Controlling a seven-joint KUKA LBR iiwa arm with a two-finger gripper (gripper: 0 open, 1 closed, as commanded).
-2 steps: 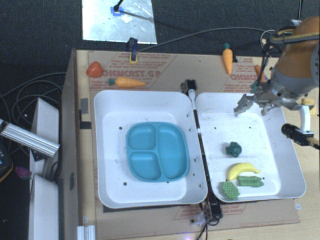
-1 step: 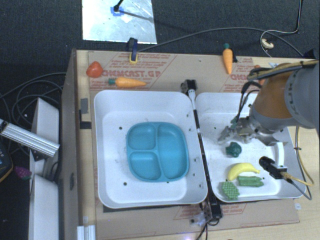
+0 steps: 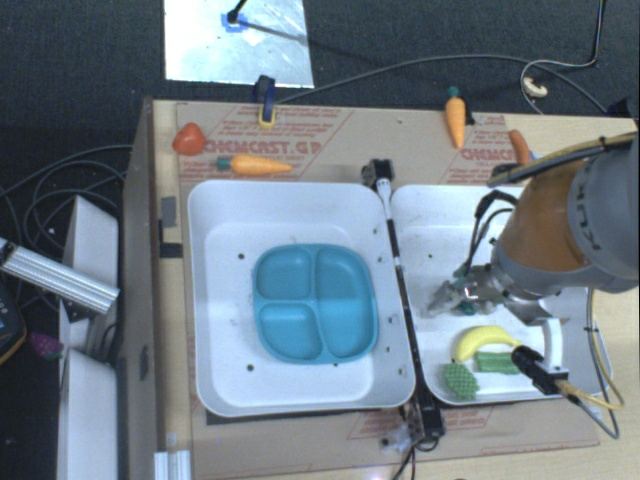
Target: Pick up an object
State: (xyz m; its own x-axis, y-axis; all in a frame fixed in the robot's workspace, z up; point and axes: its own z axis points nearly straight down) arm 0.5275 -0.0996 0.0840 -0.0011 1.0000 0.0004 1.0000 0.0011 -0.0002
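Camera view from above finds the claw [image 3: 455, 296] low over the middle of the right bin [image 3: 440, 218], at the end of the grey arm [image 3: 560, 233] with its orange band, which comes in from the right edge. At this slant and size I cannot tell whether the claw stands wide or narrow, or whether it grips anything. Just below and to the right of it, near the bin's front wall, lies a yellow banana [image 3: 483, 340], curved with its back upward. A small green block [image 3: 494, 363] lies touching or just under the banana, and a green knobbly piece [image 3: 460, 379] sits beside the block at the bin's front left corner. These three lie close together, and the banana is the nearest to the claw. Across the shared wall, the left bin [image 3: 225, 268] holds a blue divided plate [image 3: 315, 303] lying flat near its middle. A black clip [image 3: 380, 174] sits at the far end of the seam between the bins. Both bins rest on a cardboard sheet [image 3: 330, 133] with red print. On its far strip lie a carrot [image 3: 258, 166] on its side, a red-orange round piece [image 3: 188, 139] at the left corner, a second carrot [image 3: 456, 120] pointing toward the right bin, and an orange stick [image 3: 520, 148] further right. A blue and yellow clamp [image 3: 265, 101] grips the sheet's far edge. Beyond it, a shiny square sheet [image 3: 238, 26] lies on the dark floor.
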